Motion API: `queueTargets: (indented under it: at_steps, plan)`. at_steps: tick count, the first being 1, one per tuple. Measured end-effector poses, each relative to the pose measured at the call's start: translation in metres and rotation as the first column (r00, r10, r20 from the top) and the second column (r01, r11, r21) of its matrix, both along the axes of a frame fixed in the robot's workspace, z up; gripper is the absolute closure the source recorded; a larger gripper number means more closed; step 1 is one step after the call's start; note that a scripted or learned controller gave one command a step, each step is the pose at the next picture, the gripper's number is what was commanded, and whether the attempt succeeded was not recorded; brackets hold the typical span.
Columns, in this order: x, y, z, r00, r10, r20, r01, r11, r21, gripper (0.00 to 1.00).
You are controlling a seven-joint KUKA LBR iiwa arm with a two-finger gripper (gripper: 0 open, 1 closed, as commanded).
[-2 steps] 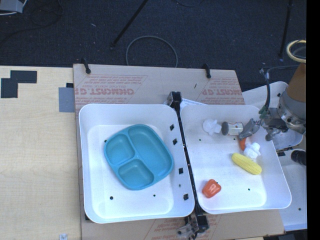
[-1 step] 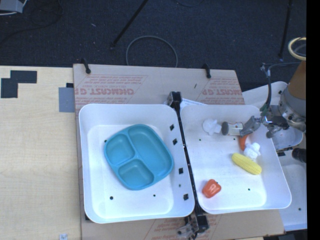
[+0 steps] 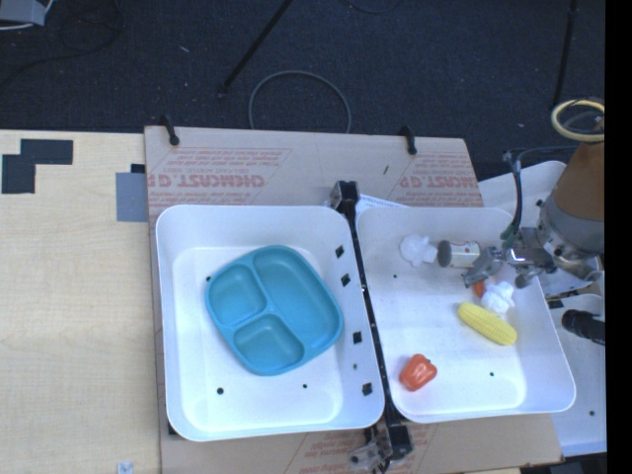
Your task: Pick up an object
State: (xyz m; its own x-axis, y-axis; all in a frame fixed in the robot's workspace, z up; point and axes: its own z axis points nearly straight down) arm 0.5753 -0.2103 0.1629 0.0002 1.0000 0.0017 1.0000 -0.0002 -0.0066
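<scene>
Three items crowd your hand (image 3: 486,273), grip unreadable: corn (image 3: 487,323) just below, white pieces (image 3: 499,296) touching; you risk nudging them aside.

The 2 bins (image 3: 257,223) are white. The left one holds a light blue plate (image 3: 272,307) with 3 compartments. In the right bin lie a yellow corn cob (image 3: 487,323), an orange-red pepper (image 3: 418,371) and a white object (image 3: 416,250). Behind them, brown cardboard (image 3: 296,171) carries red lettering.

Dark carpet (image 3: 415,57) strewn with black cables (image 3: 296,87) lies behind a pale wooden bench (image 3: 69,304).
</scene>
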Motion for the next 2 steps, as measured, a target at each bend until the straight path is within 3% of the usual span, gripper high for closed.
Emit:
queueTargets:
  at_steps: [1, 2]
  plan:
    - [0.0052, 0.0043, -0.0382, 1.0, 0.004, 0.015, -0.003, 1.0, -0.008, 0.0]
    - [0.0088, 0.0024, -0.0437, 1.0, 0.0, 0.025, 0.0, 1.0, -0.009, 0.0]
